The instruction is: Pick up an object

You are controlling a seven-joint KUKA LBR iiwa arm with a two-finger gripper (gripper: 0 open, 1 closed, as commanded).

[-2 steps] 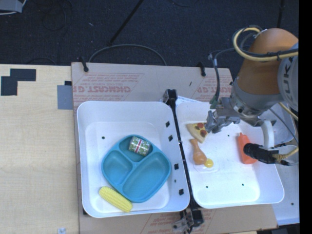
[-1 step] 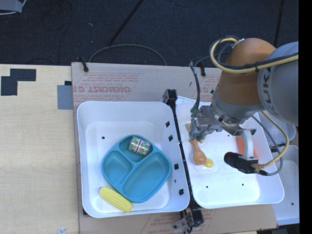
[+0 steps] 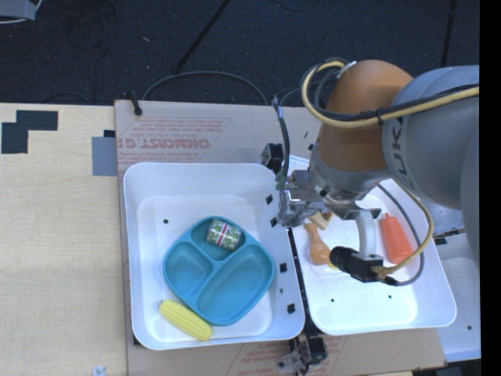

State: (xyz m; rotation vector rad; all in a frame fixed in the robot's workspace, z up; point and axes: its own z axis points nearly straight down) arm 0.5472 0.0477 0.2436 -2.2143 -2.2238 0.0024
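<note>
camera view: arm (image 3: 368, 131) hung over right bin (image 3: 438, 304) for reach
jaws: hidden by wrist, cannot be told
carrot (image 3: 396, 240): lying loose

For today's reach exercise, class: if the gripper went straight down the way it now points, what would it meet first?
Probably the tan, peanut-like object lying in the right bin, just under the gripper. Depth is hard to judge from above, so it may instead meet the bin floor beside it.

Robotics lab, arm (image 3: 438, 131), bench bins (image 3: 141, 202), cables (image 3: 196, 77)
</note>
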